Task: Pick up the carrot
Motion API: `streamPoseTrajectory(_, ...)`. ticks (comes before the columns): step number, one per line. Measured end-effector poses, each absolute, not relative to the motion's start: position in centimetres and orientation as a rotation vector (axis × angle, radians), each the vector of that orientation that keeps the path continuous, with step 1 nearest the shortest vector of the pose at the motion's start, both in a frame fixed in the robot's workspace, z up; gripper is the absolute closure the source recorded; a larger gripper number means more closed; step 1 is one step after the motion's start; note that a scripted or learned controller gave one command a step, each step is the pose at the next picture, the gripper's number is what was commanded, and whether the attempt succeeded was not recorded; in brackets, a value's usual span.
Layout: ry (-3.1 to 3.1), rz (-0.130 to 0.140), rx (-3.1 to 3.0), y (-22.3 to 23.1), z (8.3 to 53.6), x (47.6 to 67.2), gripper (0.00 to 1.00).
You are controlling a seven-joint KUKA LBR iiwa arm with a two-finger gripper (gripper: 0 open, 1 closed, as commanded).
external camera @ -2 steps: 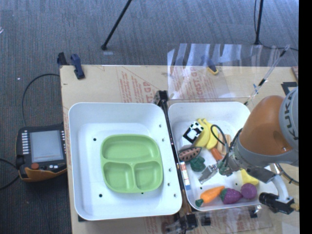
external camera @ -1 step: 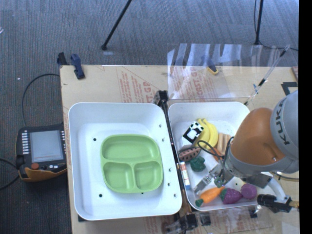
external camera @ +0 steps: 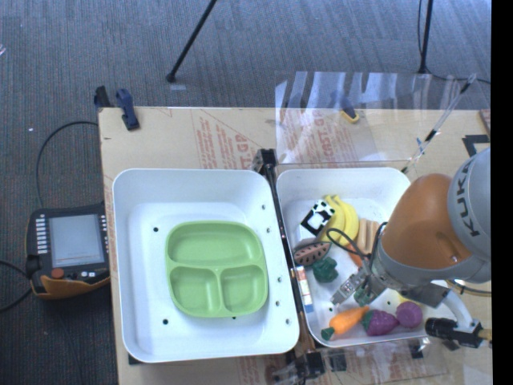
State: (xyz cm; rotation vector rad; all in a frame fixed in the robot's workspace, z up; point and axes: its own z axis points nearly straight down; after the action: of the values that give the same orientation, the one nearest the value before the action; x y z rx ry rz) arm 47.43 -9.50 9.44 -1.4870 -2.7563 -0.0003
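The carrot (external camera: 347,321), orange with a green top, lies flat near the front edge of the right bin (external camera: 401,179). My gripper (external camera: 353,289) hangs just above and behind it, under the arm's orange band, and is not touching it. The wrist hides much of the gripper from this angle.
A purple fruit (external camera: 381,322) touches the carrot's right end, with another purple one (external camera: 409,314) beside it. Bananas (external camera: 341,216), a black-and-white cube (external camera: 319,216), a brown piece (external camera: 312,252) and a green piece (external camera: 325,269) lie further back. The left bin (external camera: 128,215) holds a green divided plate (external camera: 216,267).
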Motion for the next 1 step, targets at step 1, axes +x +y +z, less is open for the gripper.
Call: streamPoseTrajectory(1, -2.630, 0.000, -1.714, -10.56, 13.65, 47.59, 1.00)
